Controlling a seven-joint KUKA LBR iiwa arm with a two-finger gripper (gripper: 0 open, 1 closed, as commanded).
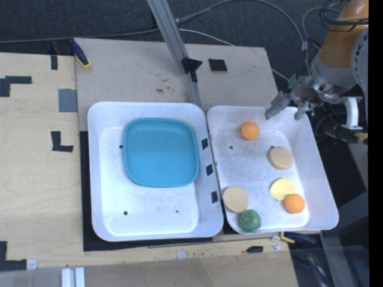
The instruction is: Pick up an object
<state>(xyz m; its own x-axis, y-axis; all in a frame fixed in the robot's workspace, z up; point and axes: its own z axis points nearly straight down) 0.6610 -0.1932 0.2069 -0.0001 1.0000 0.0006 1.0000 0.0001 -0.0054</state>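
The right bin (311, 160) holds several small objects: an orange ball (250, 131) near its back, a tan disc (280, 158) in the middle right, a yellow piece (282, 189) with a second orange ball (294, 204) against it, another tan disc (236, 199) and a green ball (249, 220) at the front. My gripper (286, 109) hangs over the bin's back right corner, above and to the right of the first orange ball. Its two fingers are spread apart with nothing between them.
The left bin (102, 178) carries a turquoise square plate (161, 152). A slanted metal post (173, 34) rises behind the bins. Cables (251, 8) loop over the dark floor at the back right. Black tape marks lie on the wooden bench at the left.
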